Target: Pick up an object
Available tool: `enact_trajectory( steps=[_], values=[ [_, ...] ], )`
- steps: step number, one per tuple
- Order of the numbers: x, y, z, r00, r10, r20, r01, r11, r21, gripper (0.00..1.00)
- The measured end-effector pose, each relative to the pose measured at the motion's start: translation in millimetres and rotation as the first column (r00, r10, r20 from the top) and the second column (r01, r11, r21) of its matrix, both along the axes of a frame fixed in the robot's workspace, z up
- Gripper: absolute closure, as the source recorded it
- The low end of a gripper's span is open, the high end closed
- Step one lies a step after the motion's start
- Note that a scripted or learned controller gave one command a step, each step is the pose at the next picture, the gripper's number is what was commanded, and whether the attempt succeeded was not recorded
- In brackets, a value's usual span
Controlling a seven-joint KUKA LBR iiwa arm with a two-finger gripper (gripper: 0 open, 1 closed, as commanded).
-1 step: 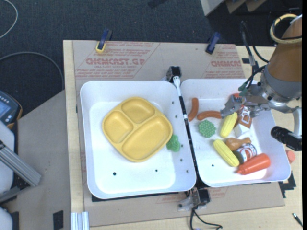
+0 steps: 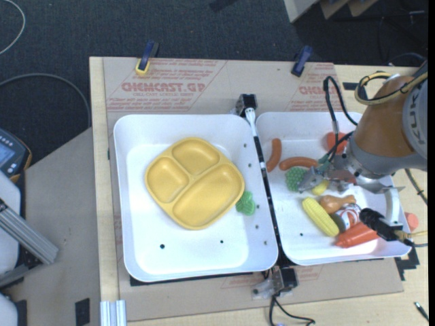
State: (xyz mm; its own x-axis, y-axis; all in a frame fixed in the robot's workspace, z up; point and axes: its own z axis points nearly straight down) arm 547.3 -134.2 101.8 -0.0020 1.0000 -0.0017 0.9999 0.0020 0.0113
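**Arm reaching into the toy-food bin**

The KUKA arm [image 2: 384,124] is leaning in from the right and lowering its gripper [image 2: 325,176] into the right bin [image 2: 299,253], where the loose toy food is crowding together. The tool's state is not readable here; nothing is visibly lifted.

Candidates for the pick are lying around the gripper: a green broccoli piece [image 2: 295,178] just to its left, two sausages [image 2: 274,153] farther back, a yellow corn cob [image 2: 319,216] nearer, and a carrot [image 2: 355,236] at the near right. Packed this closely, they are probably going to make a clean grasp harder.

The left bin [image 2: 136,250] is holding a yellow divided plate [image 2: 195,182] with another small green piece [image 2: 245,204] touching its right edge, likely serving as the drop-off side.

Red lettering on the brown backing sheet [image 2: 109,182] is reading "CHEMCAST GP". Blue and yellow clamps [image 2: 145,58] are pinning the sheet's far edge.
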Motion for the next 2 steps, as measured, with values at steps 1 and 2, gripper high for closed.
enact_trajectory(
  steps=[1, 2],
  values=[
    [-25.4, 3.1, 97.7, 1.0, -0.002, -0.006, 0.002, 1.0, 0.0, 0.0],
    [-64.0, 37.7, -12.1, 1.0, -0.001, -0.024, 0.001, 1.0, 0.006, 0.0]
  ],
)
